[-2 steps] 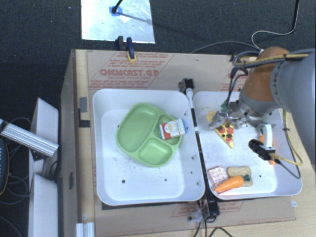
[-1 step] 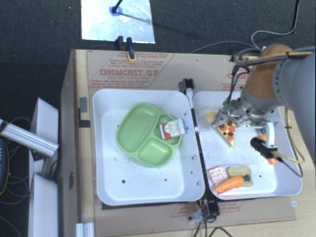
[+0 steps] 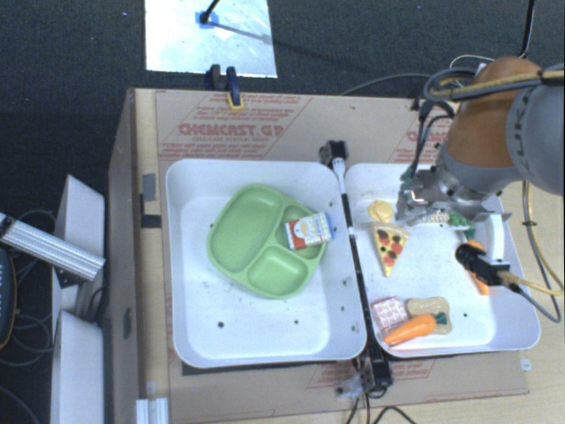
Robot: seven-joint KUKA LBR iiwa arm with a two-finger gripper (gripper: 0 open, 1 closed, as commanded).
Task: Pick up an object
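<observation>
My gripper (image 3: 413, 205) hangs low over the back of the right bin (image 3: 512, 325), under the grey and orange arm. Just to its left lies a small yellow toy piece (image 3: 380, 210), and a pizza slice (image 3: 388, 246) lies in front of that. At the bin's front edge sit an orange carrot (image 3: 410, 329), a tan cookie (image 3: 430, 307) and a pink wrapped packet (image 3: 387, 310). A small green item (image 3: 463, 222) shows beside the gripper's right side. I see nothing held in the gripper.
The left bin (image 3: 203, 325) holds a green divided plate (image 3: 256, 241) with a red and white carton (image 3: 308, 231) on its right rim. A black divider (image 3: 353, 263) runs between the bins. Cardboard (image 3: 229, 122) lies under both.
</observation>
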